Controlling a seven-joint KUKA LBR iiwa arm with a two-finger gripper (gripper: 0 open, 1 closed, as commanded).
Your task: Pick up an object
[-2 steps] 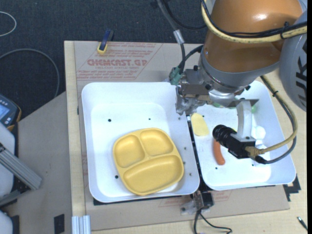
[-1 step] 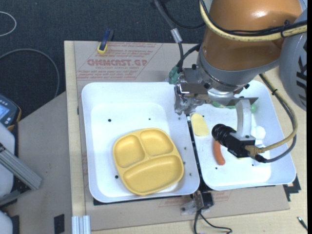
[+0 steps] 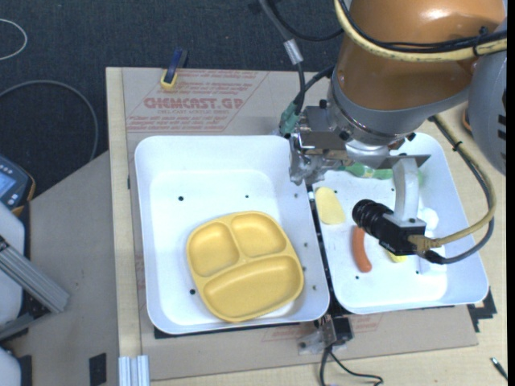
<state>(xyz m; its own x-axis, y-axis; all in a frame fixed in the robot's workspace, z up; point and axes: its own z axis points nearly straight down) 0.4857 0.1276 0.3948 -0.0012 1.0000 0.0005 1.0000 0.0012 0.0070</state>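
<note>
Up by the top of the divider between the two white bins, the arm's fingers (image 3: 302,169) hang low, and honestly I can't tell if they're spread or pressed together from this angle. The right bin (image 3: 451,288) has a pale yellow piece (image 3: 329,206) just below them, an orange-red sausage-looking thing (image 3: 361,249), and a green thing (image 3: 372,170) half hidden under the wrist. The left bin (image 3: 161,183) holds a yellow divided plate (image 3: 244,265).

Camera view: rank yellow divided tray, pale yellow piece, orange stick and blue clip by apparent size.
1. yellow divided tray, by far.
2. pale yellow piece and orange stick: close, one wider, one longer, so unranked.
3. blue clip, smallest, though it is farther from the camera.
</note>
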